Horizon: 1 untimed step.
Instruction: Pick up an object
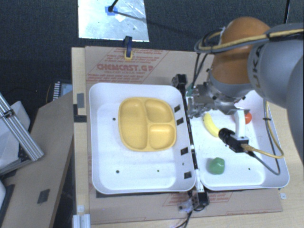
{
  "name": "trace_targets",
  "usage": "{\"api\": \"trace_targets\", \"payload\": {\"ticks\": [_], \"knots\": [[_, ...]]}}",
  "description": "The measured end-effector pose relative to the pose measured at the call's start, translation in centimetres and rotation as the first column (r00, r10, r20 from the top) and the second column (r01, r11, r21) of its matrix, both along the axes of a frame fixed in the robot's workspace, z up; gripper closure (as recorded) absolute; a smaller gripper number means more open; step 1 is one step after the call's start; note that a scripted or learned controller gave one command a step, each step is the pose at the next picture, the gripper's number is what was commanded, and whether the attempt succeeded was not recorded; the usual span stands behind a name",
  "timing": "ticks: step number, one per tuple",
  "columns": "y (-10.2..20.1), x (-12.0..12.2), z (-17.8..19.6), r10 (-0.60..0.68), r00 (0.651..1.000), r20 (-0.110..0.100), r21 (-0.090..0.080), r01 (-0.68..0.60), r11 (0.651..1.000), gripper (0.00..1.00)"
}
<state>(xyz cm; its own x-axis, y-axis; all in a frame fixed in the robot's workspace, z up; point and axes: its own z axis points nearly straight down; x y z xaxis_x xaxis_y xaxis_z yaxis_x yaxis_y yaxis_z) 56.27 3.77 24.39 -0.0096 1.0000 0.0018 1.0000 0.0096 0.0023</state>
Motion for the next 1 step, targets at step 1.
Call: {"api": "trace_targets", "payload": {"ticks": [1], "knots": [[5.04, 1.81, 0.04, 0.0, 1.0, 0.0, 0.001, 0.0, 1.0, 1.0]]}}
